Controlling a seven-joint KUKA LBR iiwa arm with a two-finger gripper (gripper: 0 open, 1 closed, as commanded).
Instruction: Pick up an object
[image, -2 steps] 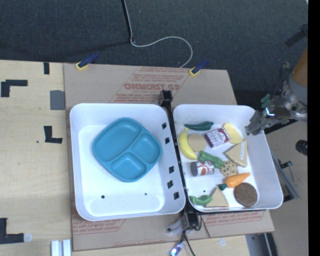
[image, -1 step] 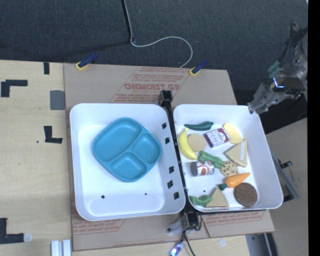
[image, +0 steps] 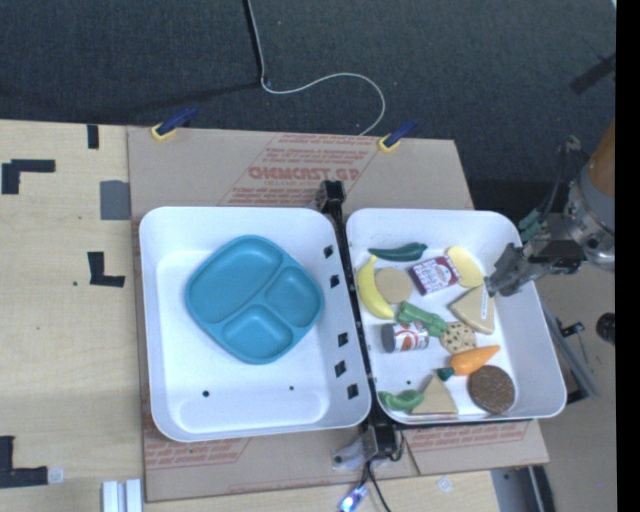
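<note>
Dark two-finger gripper (image: 503, 272) is mine, poised over right white bin's (image: 545, 345) far edge | grip state: cannot tell | nearest target: pale wedge-shaped cheese slice (image: 472, 308) just beside me | step: approach | next: descend squarely onto it.

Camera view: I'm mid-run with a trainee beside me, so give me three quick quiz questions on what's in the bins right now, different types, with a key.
1. True or false: the blue divided plate lies in the left bin.
2. Multiple choice: which item lies nearest the right bin's bottom right corner? A) banana B) brown round cookie C) green chili pepper
3. Fill in: the gripper sits over the right bin's ____ edge, beside the cheese wedge.

Key: 1 true; 2 B; 3 right.
</note>
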